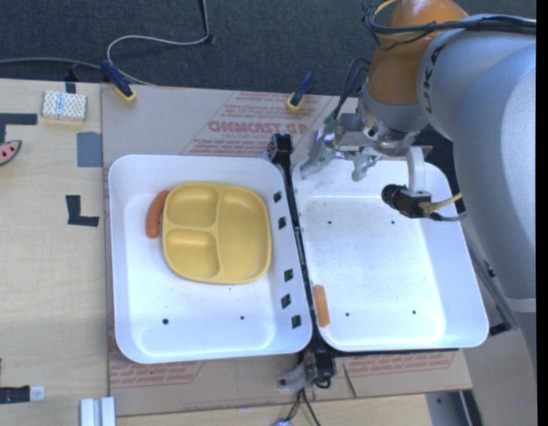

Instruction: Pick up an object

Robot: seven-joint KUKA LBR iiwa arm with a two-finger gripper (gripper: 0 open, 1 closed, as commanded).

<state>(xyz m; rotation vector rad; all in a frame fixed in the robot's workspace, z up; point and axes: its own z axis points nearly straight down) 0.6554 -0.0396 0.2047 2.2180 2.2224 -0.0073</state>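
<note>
Bench (43, 238) of pale wood carries two shallow white bins side by side. In the left bin (136, 322) lies a yellow divided plate (216, 232), flat and upright, with an orange carrot-like piece (154, 215) touching its left edge. Further right, a second small orange piece (321, 305) rests against the left wall of the right bin (389, 313), toward its near side. At the far edge of that right bin, the arm (460, 69) holds the pincer (345, 153) low over the rim, well apart from all three objects. Nothing visible sits between its metal parts, so I judge that it holds nothing; how wide it stands I cannot tell from this angle. By my reading the pick is not yet done: choosing a piece, descending, closing and lifting all remain.
</note>
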